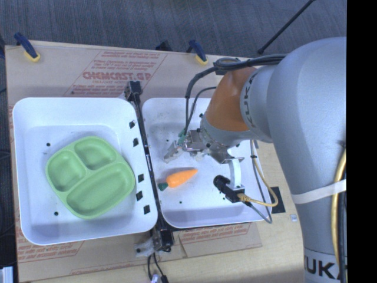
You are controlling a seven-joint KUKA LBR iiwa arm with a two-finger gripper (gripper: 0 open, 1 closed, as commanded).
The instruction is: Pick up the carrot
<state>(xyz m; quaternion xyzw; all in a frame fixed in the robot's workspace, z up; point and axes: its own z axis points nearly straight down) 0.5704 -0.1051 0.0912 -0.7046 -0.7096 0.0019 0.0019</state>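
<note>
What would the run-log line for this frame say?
carrot: lying in right bin, not held | claw: just above carrot | green divided plate: left bin

Layout of the bench, referred to the right bin (177, 217). The carrot (179, 178) lies inside this bin, near its left wall and toward its front. The gripper (177, 149) is above the bin floor just behind the carrot, apart from it, with the arm (294, 105) entering over the bin's right side. The left bin (29, 158) adjoins the right bin's left wall and contains a divided plate (90, 177).
</note>
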